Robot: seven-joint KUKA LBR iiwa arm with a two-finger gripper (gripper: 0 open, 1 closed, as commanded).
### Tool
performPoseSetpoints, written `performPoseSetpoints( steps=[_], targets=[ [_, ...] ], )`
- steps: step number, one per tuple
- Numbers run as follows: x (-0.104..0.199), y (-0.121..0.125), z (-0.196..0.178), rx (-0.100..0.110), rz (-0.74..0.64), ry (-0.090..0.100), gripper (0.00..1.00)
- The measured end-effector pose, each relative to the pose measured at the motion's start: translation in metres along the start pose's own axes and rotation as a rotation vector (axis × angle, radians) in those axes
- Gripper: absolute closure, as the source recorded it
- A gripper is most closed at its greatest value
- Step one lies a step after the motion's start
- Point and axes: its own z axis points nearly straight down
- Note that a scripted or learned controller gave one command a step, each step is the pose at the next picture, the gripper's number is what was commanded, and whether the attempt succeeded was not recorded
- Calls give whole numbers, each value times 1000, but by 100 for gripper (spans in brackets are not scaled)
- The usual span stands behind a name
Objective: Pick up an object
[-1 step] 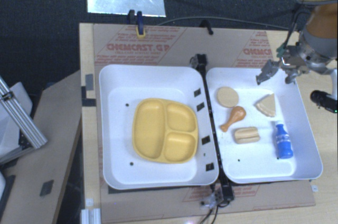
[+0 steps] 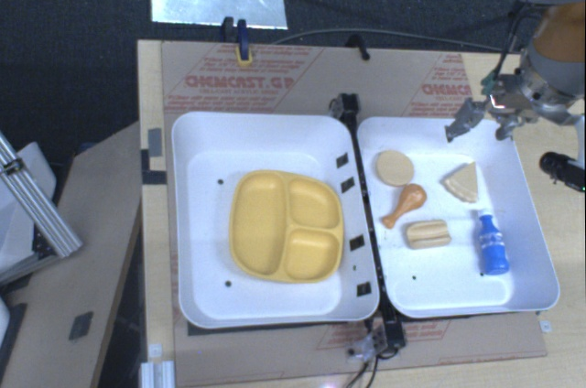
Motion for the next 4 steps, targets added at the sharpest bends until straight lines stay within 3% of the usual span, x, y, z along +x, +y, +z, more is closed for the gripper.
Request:
performPoseSetpoints(
  steps=[2, 3, 4],
  targets=[
    [-10, 3, 114, 3, 2, 1, 0],
    [-9, 6, 162, -7, 1, -2, 0],
    [-11, 9, 146, -17, 1, -7, 100]
  ],
)
